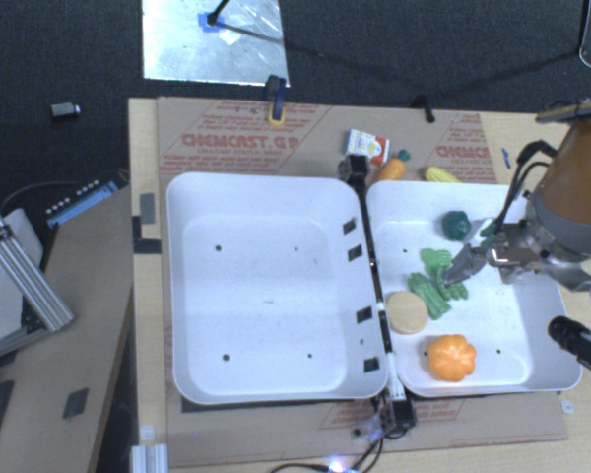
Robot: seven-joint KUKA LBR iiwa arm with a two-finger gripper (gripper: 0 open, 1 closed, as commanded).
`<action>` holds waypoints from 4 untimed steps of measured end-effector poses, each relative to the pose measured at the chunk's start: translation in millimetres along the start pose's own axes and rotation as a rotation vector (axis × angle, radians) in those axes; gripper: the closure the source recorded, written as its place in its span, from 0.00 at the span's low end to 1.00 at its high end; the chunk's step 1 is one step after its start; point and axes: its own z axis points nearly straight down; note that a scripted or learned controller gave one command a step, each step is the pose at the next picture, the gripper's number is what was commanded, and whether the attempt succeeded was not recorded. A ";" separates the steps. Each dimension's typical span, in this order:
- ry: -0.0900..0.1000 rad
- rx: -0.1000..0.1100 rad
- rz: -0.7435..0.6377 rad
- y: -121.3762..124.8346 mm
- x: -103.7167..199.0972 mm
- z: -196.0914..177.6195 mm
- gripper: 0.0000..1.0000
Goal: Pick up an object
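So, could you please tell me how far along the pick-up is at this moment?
Done: the two-finger gripper has reached the right white bin. In hand: it sits at the leafy green plastic vegetable; whether it grips is unclear. Left: lifting. The orange round fruit and the tan disc lie untouched.

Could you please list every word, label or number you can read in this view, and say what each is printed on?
"CHEMCAST GP", red print on the brown protective sheet under the bins, far left.
"CHEMCAST", partly legible, on the same sheet, far right.
Small carton beyond the bins: print too small to read.
Red print along the sheet's near edge: blurred, unreadable.
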 end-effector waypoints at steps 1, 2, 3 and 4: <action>0.004 -0.010 -0.014 41.3 113.8 -61.4 0.00; 0.001 -0.005 -0.003 39.9 106.2 -69.3 1.00; -0.001 0.000 0.003 85.5 93.8 -26.1 1.00; -0.001 -0.009 -0.005 180.8 125.9 -7.1 1.00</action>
